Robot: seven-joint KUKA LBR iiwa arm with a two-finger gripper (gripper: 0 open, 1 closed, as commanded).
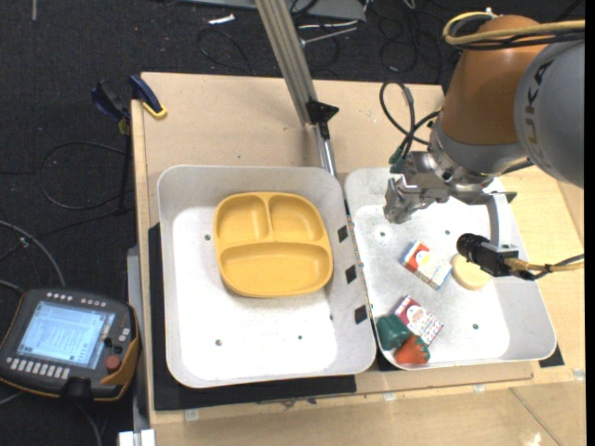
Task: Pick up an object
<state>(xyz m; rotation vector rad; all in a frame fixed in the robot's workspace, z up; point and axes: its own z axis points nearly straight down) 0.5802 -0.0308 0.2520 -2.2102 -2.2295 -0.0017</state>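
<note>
Above the right bin [525, 337], the gripper [400, 203] hangs at about ten o'clock of the small carton [426, 264]; whether it is parted cannot be told. A clean pick calls for centring over the carton, clear of the yellow round piece [468, 275] beside it.

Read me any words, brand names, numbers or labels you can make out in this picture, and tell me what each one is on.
"KUKA", partly cut off, runs down the grey arm at the right edge.
The small carton in the right bin has printing, too blurred to read.
The red and white packet has printing, too small to read.
The teach pendant screen shows content, unreadable.
</note>
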